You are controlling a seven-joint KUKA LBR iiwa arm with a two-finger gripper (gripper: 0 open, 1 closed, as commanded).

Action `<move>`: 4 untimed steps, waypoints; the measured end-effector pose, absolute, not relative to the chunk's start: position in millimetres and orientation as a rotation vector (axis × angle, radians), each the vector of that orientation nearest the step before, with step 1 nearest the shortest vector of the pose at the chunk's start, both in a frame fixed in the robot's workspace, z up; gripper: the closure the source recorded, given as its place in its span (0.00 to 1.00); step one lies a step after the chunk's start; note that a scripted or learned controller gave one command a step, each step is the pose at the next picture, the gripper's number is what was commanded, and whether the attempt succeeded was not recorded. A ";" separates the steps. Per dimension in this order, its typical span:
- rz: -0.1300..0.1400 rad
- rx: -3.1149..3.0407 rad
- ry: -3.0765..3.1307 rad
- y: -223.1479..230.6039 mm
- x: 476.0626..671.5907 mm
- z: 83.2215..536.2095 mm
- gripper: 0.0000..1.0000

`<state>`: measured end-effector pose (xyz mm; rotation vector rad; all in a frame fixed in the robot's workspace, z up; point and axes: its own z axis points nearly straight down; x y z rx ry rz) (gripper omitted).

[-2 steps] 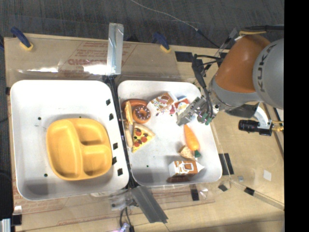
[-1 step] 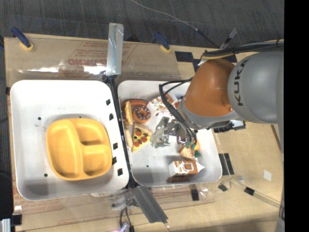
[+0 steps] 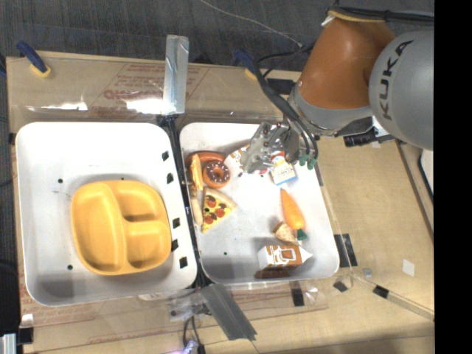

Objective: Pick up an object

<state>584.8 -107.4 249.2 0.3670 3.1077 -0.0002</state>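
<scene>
Near right bin [image 3: 317, 198] back rim, gripper [image 3: 259, 152]

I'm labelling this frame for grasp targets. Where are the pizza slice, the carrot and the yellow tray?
pizza slice [image 3: 214, 211], camera view, on its topped middle.
carrot [image 3: 292, 209], camera view, middle of its orange body.
yellow tray [image 3: 92, 231], camera view, floor of its large left compartment.

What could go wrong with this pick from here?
The metal two-finger gripper sits low in the right white bin, crowded by the round brown donut toy and a small blue-and-white packet, so it may grab nothing or nudge both. It is also near the bin's back wall and may scrape it.
</scene>
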 end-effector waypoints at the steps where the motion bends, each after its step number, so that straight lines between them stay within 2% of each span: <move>1: -0.001 0.542 3.095 -125.9 499.3 227.2 1.00; 2: 0.000 0.571 3.085 -105.4 550.7 257.8 1.00; 3: -0.002 1.101 2.942 -130.6 648.4 241.6 1.00; 4: -0.004 1.087 2.943 -129.5 649.8 253.4 1.00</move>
